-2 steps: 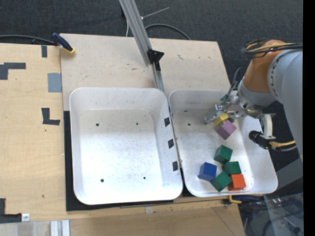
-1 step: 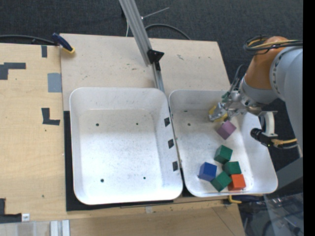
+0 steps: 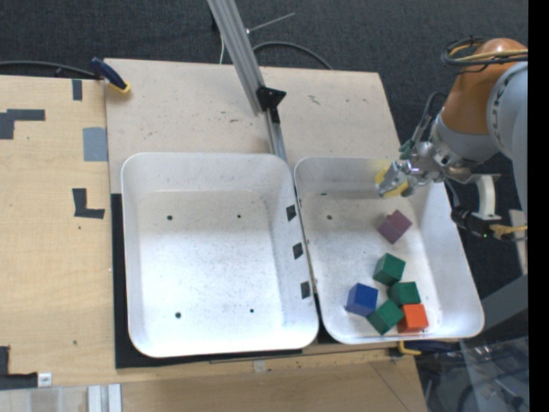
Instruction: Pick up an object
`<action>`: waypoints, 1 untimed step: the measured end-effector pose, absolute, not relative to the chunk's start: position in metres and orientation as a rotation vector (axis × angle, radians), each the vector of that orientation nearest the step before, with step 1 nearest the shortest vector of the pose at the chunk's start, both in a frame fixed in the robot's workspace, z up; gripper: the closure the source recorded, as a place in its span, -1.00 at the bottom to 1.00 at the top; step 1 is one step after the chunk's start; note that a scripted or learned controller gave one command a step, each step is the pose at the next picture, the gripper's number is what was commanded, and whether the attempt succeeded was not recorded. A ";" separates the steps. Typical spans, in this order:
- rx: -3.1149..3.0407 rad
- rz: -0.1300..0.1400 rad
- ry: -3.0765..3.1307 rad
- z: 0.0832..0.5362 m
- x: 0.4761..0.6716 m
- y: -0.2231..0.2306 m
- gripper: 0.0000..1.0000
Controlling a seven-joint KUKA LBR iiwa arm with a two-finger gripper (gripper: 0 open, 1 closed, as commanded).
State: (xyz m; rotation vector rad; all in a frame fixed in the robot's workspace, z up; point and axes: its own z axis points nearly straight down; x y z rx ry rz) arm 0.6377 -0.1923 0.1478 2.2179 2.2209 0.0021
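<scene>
You are looking down on a pale wooden counter (image 3: 197, 110) sitting on dark carpet, with a slanted metal rail (image 3: 244, 50) crossing its top and a blue-and-yellow clamp (image 3: 110, 74) lying near its upper left corner. Two shallow white bins are sitting side by side on it: the left bin (image 3: 137, 230) and the right bin (image 3: 450, 273), their inner walls nearly touching. The arm is reaching in from the right, and its hand (image 3: 400, 177) is hanging over the right bin's upper right corner, close to the rim, with a yellow block (image 3: 386, 178) showing at its fingertips; you cannot tell from here whether the fingers are closing on it or only resting beside it. A purple block (image 3: 395, 226) is lying just below, apart from the hand. Toward the near edge, a blue block (image 3: 362, 299), three green blocks (image 3: 389, 269) and an orange block (image 3: 415, 317) are clustering together, touching or nearly so, leaving the bin's upper left floor as open room.
</scene>
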 end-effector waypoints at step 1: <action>2.218 0.002 2.222 0.193 0.636 -0.184 1.00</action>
